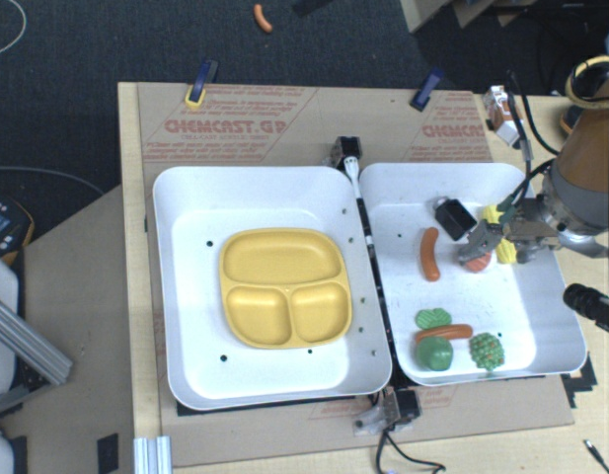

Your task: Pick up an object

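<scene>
One toy sausage [429, 254], centre-right of the frame, is judged light, stiff, slippery; mid-length is best gripped. The gripper [479, 255] state cannot be told.

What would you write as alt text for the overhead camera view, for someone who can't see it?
A grey robot arm reaches from the right, its gripper low over the right white bin beside a toy sausage, with small green toy foods nearer the front. The left white bin holds a yellow divided plate.
</scene>
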You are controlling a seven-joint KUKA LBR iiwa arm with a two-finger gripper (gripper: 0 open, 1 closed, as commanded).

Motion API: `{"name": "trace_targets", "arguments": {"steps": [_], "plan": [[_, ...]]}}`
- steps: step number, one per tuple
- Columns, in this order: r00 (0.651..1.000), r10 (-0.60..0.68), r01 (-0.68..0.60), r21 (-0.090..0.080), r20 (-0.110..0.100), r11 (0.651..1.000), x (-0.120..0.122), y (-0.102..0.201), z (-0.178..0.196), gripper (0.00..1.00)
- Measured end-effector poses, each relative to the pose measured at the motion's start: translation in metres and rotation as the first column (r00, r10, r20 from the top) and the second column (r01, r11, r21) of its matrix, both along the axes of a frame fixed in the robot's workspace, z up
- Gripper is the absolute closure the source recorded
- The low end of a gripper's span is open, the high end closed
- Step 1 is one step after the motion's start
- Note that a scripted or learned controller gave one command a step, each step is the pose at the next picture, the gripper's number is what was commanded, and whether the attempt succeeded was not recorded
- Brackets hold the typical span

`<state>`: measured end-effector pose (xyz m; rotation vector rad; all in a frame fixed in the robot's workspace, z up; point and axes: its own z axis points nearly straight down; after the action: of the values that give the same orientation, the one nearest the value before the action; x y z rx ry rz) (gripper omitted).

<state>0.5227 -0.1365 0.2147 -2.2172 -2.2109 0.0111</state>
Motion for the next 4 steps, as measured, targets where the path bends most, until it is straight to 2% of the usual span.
{"name": "trace_targets", "arguments": {"steps": [1, 3, 4], "plan": [[1.000, 0.003, -0.003, -0.002, 0.013, 1.000, 0.003, 0.000, 0.006, 0.00], [1.000, 0.003, -0.003, 0.000, 0.006, 1.000, 0.016, -0.010, -0.093, 0.00], [1.000, 0.003, -0.003, 0.000, 0.007, 1.000, 0.015, -0.009, -0.132, 0.00]]}}
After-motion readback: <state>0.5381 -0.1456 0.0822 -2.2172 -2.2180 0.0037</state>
